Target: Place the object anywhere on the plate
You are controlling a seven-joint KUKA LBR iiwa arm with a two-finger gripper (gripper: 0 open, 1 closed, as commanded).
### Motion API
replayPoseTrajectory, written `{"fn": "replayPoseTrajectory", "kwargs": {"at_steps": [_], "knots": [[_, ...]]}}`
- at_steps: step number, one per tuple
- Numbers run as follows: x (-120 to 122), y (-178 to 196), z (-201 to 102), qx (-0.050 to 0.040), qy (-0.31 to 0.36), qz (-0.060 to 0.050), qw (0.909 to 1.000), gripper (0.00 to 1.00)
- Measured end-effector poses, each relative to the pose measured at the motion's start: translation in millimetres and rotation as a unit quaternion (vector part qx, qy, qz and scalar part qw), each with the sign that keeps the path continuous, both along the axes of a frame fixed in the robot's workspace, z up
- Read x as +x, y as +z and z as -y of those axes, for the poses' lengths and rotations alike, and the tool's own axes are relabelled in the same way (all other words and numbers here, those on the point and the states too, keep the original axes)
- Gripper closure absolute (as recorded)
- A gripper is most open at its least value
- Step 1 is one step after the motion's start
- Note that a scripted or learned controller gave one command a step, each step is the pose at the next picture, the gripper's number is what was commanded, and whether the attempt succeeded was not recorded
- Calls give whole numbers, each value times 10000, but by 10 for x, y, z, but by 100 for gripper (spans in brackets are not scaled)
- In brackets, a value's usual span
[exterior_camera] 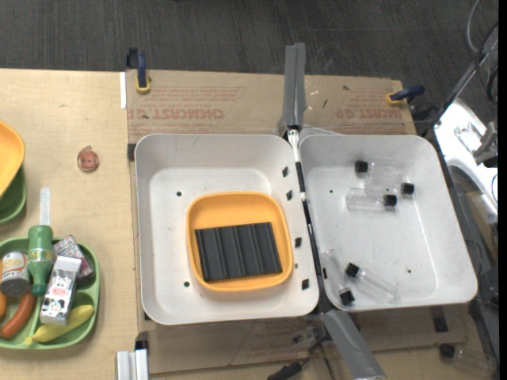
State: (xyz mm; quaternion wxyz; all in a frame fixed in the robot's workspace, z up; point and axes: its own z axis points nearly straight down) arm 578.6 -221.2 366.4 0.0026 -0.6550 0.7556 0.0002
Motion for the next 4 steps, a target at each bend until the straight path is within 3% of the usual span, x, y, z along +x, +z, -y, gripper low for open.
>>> {"fn": "replayPoseTrajectory", "kwargs": {"at_steps": [1,2,3,4], "knots": [[457,746,4,1,1519,6,9884,100],[813,738,-63,1,3254,7,9456,100],[-453,638,-360,0,4311,-7,9023,100],[48,739,-199,-6,5894,16,8078,100]]}}
